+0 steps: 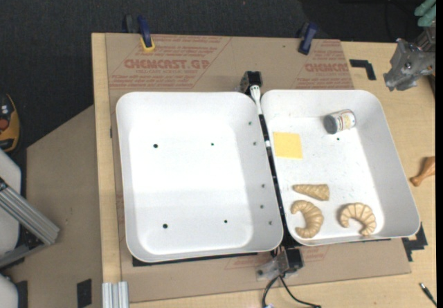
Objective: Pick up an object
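Note:
The right bin holds several objects. A small grey jar lies on its side near the far edge. A flat yellow square rests close to the bin's left wall. Three tan pastry-shaped pieces sit at the near end: a cone-like one, a curled croissant and another croissant. My gripper hangs at the far right, above the bench and outside the right bin's far corner, apart from every object.
The left bin lies beside the right one, joined by a black hinge strip. A small tan object lies on the bench right of the right bin. Blue clamps hold the board's far edge.

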Robot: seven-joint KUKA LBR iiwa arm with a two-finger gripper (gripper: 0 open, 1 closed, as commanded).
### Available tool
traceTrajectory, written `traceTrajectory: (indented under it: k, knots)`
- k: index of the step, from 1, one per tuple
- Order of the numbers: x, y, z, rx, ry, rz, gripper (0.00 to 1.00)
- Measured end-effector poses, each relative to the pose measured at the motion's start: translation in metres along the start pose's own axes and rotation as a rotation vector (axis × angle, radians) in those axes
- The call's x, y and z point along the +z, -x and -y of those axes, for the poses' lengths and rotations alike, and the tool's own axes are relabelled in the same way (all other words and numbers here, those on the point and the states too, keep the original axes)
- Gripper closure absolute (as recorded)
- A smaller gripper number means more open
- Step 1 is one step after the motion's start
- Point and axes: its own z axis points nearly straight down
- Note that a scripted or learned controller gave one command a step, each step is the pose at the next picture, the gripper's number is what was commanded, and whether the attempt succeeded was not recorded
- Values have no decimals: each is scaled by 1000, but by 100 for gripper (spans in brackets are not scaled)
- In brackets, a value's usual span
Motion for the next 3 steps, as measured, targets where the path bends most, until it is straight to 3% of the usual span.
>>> traceTrajectory:
  k: [3]
  knots:
    - [1, -133, 0, -1, -3, -1, 100]
